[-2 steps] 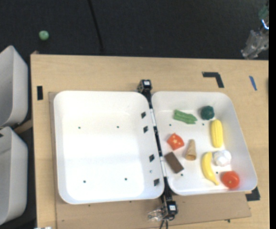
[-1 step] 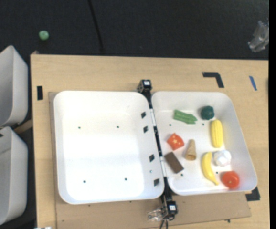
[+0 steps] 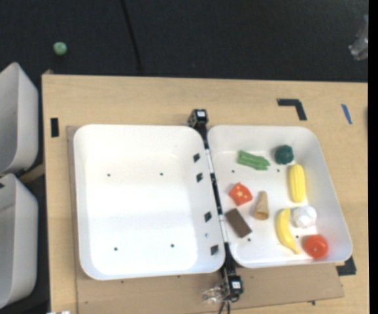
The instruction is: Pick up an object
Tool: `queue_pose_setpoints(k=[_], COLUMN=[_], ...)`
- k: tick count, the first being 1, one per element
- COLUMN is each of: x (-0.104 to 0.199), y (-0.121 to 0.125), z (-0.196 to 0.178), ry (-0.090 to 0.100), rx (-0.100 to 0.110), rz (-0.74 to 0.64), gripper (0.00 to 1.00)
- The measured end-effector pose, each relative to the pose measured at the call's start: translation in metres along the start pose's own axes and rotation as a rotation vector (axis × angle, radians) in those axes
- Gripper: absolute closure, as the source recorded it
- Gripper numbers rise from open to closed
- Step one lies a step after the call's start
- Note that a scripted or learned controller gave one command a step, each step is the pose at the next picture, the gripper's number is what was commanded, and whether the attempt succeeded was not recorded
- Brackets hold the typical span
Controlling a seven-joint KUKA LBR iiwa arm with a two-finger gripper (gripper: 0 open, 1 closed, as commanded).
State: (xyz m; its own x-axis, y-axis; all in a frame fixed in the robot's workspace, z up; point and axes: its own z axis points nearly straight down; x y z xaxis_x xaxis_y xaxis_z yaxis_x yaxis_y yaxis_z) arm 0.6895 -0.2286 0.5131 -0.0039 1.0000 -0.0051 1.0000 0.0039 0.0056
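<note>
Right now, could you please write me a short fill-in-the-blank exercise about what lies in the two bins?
1. All the objects lie in the ____ bin of the camera view.
2. The green piece lies to the ____ of the dark green ball.
3. The brown block lies nearest the ____ between the bins.
4. The white object touches a ____ banana.

Missing words: right; left; divider; yellow

A blurred, pale grey bit of the arm; shape and markings too indistinct to tell
</note>
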Motion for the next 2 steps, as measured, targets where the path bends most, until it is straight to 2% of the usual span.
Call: queue_pose_setpoints(k=[1,2], x=[0.031,-0.001], y=[-0.007,0.0], z=[0.132,0.084], ry=[0.007,0.001], rx=[0.015,-0.001], rz=[-0.001,0.004], gripper=[1.0,1.0])
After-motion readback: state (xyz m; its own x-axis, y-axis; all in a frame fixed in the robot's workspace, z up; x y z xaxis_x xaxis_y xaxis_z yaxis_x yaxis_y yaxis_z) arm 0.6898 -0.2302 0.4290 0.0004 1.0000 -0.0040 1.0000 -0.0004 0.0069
